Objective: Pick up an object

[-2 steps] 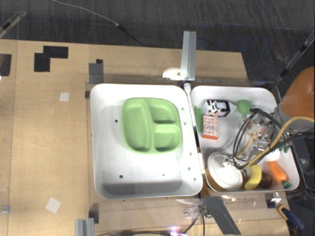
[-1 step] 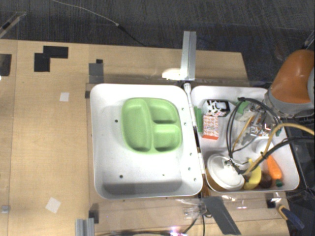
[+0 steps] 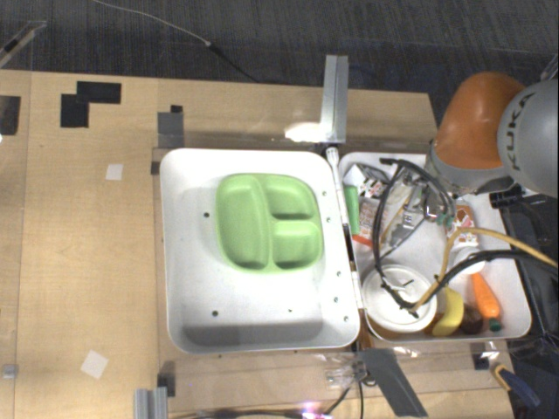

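Note:
The right white bin (image 3: 517, 305) holds a jumble of small objects. A green stick-shaped item (image 3: 351, 206) lies along its left wall. A white round bowl (image 3: 395, 301) sits at the near left, with a yellow banana (image 3: 450, 314) and an orange carrot (image 3: 486, 295) beside it. My gripper (image 3: 409, 209) hangs low over the far middle of this bin, wrapped in black cables. It is over a small cluttered pile that I cannot make out. Nothing shows as held.
The left white bin (image 3: 188, 260) contains a green divided plate (image 3: 267, 221). The grey arm with its orange band (image 3: 476, 129) comes in over the right bin's far right corner. A metal post (image 3: 335, 94) stands behind the bins, between them.

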You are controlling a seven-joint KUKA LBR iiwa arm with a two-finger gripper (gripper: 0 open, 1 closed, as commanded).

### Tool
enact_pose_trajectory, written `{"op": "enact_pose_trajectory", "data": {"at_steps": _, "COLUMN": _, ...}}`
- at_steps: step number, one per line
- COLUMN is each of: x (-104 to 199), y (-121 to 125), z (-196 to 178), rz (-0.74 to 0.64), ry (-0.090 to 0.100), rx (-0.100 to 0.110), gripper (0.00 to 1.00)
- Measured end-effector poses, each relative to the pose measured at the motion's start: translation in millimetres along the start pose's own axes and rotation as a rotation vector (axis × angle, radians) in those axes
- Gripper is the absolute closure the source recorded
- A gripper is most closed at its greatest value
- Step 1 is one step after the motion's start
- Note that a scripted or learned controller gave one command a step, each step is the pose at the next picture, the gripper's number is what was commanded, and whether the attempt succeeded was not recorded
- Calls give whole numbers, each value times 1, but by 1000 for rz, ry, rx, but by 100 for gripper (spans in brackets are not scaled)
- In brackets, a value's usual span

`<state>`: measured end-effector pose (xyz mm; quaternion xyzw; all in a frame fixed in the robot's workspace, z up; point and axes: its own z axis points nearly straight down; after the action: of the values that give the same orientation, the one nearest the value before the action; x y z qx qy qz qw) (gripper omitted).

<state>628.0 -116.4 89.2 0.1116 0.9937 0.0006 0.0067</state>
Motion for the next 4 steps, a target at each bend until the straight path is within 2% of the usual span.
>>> {"op": "enact_pose_trajectory", "data": {"at_steps": 1, "x": -16, "y": -3, "z": 1, "rz": 72, "ry": 6, "rx": 4, "gripper": 0}}
{"op": "enact_pose_trajectory", "data": {"at_steps": 2, "x": -5, "y": -5, "z": 1, "rz": 109, "ry": 1, "rx": 2, "gripper": 0}}
{"op": "enact_pose_trajectory", "data": {"at_steps": 3, "x": 19, "y": -22, "z": -1, "rz": 197, "ry": -2, "rx": 1, "gripper": 0}}
{"op": "enact_pose_trajectory", "data": {"at_steps": 4, "x": 77, "y": -62, "z": -3, "rz": 223, "ry": -7, "rx": 1, "gripper": 0}}
